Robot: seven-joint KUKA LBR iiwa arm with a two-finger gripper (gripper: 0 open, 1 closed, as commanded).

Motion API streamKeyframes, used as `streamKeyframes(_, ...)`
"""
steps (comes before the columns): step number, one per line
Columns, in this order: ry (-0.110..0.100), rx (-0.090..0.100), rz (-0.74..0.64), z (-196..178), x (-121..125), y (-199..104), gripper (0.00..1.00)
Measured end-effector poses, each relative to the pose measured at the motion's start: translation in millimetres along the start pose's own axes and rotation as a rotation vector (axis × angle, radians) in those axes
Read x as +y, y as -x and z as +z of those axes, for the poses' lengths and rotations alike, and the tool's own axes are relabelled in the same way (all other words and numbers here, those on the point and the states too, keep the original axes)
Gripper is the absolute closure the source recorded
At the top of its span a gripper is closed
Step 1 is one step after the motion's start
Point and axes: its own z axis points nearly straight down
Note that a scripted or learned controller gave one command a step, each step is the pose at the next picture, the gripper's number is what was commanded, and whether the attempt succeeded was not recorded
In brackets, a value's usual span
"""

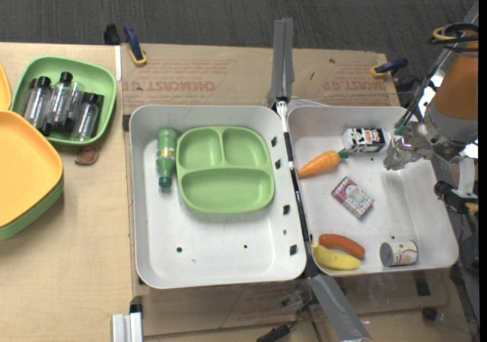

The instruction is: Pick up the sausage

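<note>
The bench point(68, 272) is the biggest thing, and two white bins sit on it side by side. The left bin point(213, 257) holds a green plate point(225, 168) with three parts, and a green bottle point(166, 156) lies just beside the plate's left edge. The right bin point(411, 211) holds more small things. The robot arm point(456, 97) comes in from the right, with its orange band high up by the edge. Its gripper point(396, 158) hangs over the top right part of the right bin, close to a small milk carton point(364, 139). I cannot tell if its fingers are spread or pressed together, and nothing shows between them. On the far left of the bench are a stack of orange plates point(27, 177) and a green tray point(65, 100) full of dark little bottles. The carrot point(319, 163) lies near the top left of the right bin, its tip pointing at the carton. A small pink packet point(353, 198) lies in the middle. The sausage point(342, 244) is red and lies near the bottom left corner of the right bin, touching a yellow banana point(336, 258) just below it. A small can point(399, 253) lies on its side near the bottom right corner, well apart from the gripper.
</note>
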Motion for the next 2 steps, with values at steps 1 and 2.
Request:
streamKeyframes(1, -0.001, -0.001, 0.0, -8.6, -0.1, 0.5, 1.0)
streamKeyframes(2, -0.001, -0.001, 0.001, -17.3, -0.2, 1.3, 1.0)
